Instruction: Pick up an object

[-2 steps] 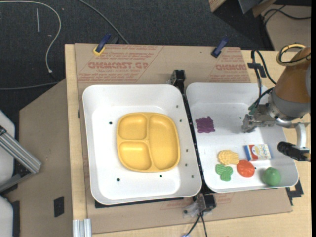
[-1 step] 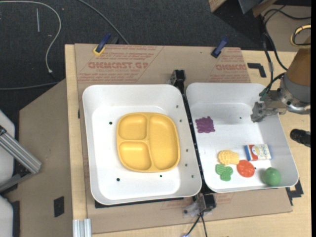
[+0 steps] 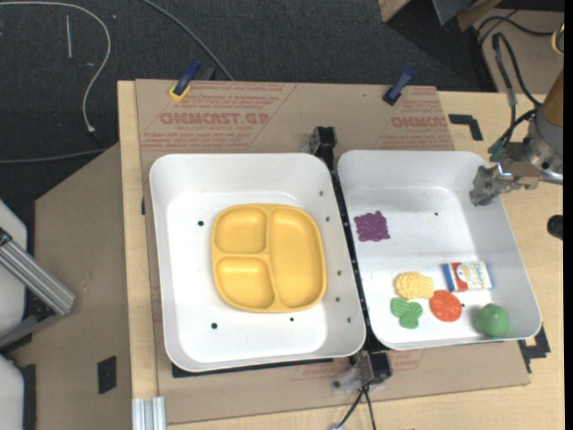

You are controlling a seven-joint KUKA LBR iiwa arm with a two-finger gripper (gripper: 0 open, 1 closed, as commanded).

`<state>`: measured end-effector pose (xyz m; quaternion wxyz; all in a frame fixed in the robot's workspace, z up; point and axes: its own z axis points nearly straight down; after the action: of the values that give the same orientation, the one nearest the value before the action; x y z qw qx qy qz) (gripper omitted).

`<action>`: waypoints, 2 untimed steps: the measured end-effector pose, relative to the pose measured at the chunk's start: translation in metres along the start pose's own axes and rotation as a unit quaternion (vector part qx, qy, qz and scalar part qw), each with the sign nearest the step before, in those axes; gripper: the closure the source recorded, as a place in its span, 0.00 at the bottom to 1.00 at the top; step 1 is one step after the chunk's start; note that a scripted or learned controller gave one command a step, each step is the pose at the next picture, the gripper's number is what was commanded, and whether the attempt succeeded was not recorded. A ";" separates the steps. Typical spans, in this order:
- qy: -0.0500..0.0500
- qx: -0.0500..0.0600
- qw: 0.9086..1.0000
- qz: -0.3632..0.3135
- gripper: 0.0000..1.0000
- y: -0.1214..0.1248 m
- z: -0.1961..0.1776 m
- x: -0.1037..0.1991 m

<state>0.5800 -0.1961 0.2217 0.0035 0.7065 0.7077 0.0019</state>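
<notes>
You have two white bins side by side on the surface (image 3: 89, 240). Take the right bin (image 3: 430, 182) as your landmark. The left bin (image 3: 179, 240) touches its left wall and holds a yellow divided plate (image 3: 269, 258).

The arm (image 3: 551, 141) reaches in over the right bin's far right corner, and the claw (image 3: 488, 184) hovers just inside that corner. You cannot tell from here whether it is released or clenched; nothing is visibly in it.

The pickable things all lie in the right bin. A purple grape bunch (image 3: 372, 227) sits near its left wall, alone. Along its near edge cluster a small carton (image 3: 466, 277), a corn cob (image 3: 413, 285), a red tomato (image 3: 445, 306), a green ball (image 3: 491, 320) and a green leafy piece (image 3: 406, 312). The carton is nearest the claw, lying toward the near edge from it, with its long axis running left to right across the bin.
</notes>
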 end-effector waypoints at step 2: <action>0.003 0.005 1.000 -0.001 1.00 -0.007 -0.028 0.048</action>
<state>0.5731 -0.1481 0.2490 -0.0017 0.7055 0.7087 0.0004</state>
